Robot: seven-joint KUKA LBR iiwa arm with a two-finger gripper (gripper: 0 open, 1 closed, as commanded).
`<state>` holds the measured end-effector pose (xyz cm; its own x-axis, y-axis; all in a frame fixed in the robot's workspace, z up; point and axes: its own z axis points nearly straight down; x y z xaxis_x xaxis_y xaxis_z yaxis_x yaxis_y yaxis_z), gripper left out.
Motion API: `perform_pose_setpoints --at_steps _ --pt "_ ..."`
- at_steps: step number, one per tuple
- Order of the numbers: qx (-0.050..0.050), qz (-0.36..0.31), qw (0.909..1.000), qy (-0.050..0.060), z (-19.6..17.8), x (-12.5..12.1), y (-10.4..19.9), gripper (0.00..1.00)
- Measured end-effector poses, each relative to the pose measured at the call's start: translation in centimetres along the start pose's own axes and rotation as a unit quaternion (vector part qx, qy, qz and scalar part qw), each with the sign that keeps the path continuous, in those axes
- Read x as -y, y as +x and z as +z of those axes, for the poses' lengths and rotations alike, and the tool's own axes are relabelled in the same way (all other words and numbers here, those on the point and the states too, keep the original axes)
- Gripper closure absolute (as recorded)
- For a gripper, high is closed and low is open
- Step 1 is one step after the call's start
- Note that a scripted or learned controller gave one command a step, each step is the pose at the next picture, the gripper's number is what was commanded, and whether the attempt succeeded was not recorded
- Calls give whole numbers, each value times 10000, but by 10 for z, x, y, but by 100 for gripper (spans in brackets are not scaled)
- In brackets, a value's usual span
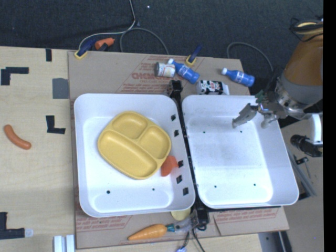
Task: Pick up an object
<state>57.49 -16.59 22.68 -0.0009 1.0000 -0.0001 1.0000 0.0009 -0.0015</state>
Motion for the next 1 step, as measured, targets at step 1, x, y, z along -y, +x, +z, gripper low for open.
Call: perform_pose_setpoints --at_steps 1 --pt "-18 2 10000 46 121 35 31 0"
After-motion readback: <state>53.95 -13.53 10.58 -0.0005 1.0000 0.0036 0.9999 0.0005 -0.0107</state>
